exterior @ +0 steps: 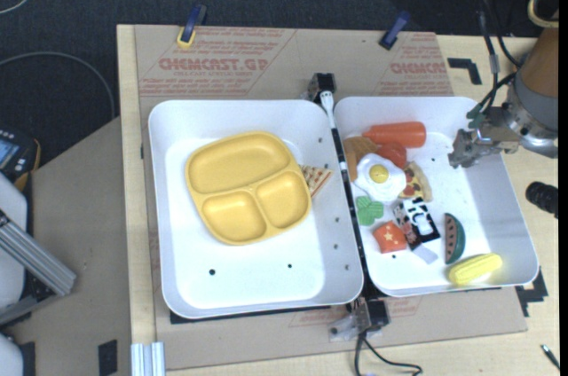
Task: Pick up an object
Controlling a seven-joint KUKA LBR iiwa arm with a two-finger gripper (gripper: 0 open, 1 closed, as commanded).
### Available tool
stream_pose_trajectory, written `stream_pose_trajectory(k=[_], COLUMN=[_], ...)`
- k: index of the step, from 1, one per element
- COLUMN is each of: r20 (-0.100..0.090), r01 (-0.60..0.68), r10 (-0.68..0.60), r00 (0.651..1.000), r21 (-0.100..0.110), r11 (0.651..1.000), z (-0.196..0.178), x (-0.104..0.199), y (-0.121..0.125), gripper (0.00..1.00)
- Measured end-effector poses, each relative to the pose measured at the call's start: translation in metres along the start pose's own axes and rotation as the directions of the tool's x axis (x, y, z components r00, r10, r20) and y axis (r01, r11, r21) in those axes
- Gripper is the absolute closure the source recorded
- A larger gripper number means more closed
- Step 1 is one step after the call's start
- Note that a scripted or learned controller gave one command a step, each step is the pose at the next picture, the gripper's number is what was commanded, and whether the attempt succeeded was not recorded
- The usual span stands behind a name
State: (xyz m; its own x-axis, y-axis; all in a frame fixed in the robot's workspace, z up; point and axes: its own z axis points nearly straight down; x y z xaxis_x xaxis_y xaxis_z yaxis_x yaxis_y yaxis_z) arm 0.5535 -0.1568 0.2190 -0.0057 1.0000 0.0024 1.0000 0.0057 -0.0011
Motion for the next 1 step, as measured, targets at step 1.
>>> stream_pose_trajectory(k=[1], r20=[0.001], r01=[0.001], r10=[-0.001], r00=[1.0], r21=[-0.005], r11=[1.0], z=[-0.0118], x=[0.0534], y=[0.0088], gripper=[1.0])
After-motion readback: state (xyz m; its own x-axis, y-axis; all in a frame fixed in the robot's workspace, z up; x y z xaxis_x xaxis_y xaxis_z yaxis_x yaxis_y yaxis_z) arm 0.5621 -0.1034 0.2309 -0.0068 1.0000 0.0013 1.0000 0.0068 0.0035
